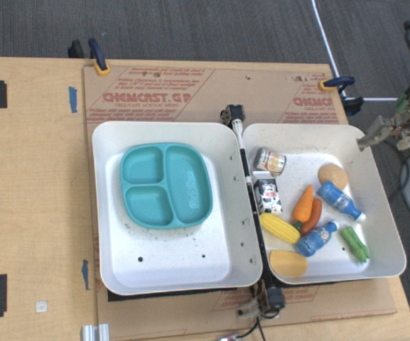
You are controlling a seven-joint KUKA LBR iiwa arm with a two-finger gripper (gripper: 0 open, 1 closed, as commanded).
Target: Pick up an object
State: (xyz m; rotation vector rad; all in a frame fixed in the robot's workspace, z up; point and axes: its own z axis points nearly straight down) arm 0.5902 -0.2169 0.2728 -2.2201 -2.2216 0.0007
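The yellow lump (288,263) lies nearest, in the right bin (386,212), beside the corn (280,227) and carrot (303,204). I cannot tell my gripper's state. I should pick the bottle (340,201), with room around it.

We counted two white bins (112,190), one teal plate (167,185), two blue bottles (340,201), one can (269,161), one carrot (303,203), one corn cob (280,227), one green vegetable (354,244).
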